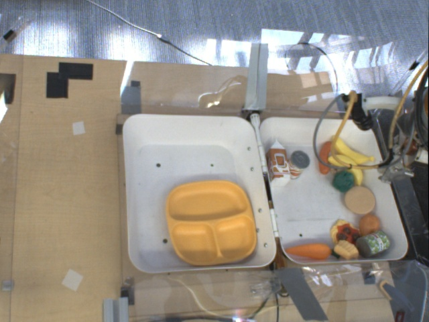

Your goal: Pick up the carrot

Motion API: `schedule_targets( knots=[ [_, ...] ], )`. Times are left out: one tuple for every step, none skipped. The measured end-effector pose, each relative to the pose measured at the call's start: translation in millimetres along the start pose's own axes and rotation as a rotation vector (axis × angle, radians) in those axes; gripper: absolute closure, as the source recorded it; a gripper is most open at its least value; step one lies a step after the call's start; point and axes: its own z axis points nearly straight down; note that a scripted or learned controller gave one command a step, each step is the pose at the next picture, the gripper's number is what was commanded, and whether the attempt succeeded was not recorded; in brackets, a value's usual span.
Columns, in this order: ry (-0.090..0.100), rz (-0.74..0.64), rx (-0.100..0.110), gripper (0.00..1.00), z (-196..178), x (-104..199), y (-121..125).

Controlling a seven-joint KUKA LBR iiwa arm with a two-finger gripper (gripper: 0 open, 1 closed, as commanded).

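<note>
The carrot [310, 251] is orange and lies flat along the front wall of the right bin [295, 206], near its front left corner, with its long axis running left to right. Its right end touches a small tan food piece [346, 249]. Nothing covers it from above.
A yellow divided plate [211, 221] sits in the left bin [154, 153]. The right bin also holds a small carton [281, 164], a grey disc [299, 159], bananas [350, 154], a green toy [344, 180], a tan disc [360, 199] and a green can [373, 243]. Cables [335, 123] hang over its back right.
</note>
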Motion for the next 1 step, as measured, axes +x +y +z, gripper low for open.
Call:
schedule_targets(
  knots=[
    [0.011, -0.002, 0.007, 1.00, -11.1, 2.7, -2.5]
  ],
)
